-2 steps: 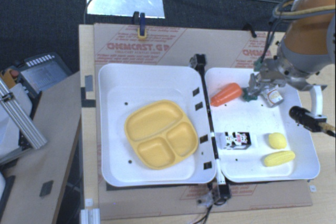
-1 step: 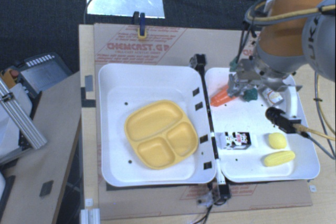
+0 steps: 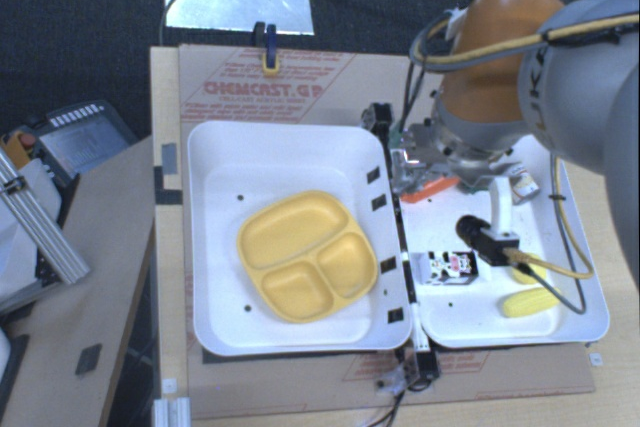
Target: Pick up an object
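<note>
Where the grey arm [image 3: 580, 85] enters from the right of the frame, its orange band [image 3: 500, 25] sits above the upper part of the right bin [image 3: 470, 320]. The gripper [image 3: 410, 167] hangs over that bin's upper left corner, close to the divide between the two bins. Whether the gripper is spread or closed cannot be told from this angle, and nothing can be seen pinched in it.

Nearest object: an orange object [image 3: 432, 186] lies flat on the bin floor just below and to the right of the gripper, partly hidden by the wrist. Whether the two touch cannot be told.

Other contents of the right bin:
- a black-and-white packet [image 3: 450, 266] at lower centre, well below the gripper;
- a yellow object [image 3: 530, 302] near the lower right corner;
- a small pale item [image 3: 523, 183] toward the right wall.

The left bin [image 3: 205, 215] holds a divided yellow tray [image 3: 305, 255] with three compartments, lying at a slant in the bin's middle and apart from the gripper. Both bins rest on a cardboard sheet [image 3: 260, 87] with red print.
</note>
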{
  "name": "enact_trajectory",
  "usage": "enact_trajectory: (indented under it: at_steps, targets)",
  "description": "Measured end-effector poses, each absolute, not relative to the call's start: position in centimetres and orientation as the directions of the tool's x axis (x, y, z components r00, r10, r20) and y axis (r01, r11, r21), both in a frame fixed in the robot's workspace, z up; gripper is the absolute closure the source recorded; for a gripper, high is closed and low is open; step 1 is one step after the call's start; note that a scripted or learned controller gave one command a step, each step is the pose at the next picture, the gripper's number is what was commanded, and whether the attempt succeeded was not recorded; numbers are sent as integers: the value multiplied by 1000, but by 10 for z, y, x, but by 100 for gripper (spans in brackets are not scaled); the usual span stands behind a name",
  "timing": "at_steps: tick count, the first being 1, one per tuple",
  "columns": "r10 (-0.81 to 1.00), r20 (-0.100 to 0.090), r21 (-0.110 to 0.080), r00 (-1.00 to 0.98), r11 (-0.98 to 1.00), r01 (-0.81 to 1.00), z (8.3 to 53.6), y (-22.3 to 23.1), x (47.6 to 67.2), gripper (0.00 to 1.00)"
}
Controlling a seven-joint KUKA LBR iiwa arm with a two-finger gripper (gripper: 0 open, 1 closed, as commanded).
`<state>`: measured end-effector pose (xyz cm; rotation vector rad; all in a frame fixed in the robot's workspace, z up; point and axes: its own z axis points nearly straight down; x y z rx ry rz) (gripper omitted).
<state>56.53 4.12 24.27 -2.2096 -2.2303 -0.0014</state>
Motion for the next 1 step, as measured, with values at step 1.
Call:
enact_trajectory:
  at_steps: [1]
  targets:
    - [1000,2,0,-9,9,1000,230,84,568,100]
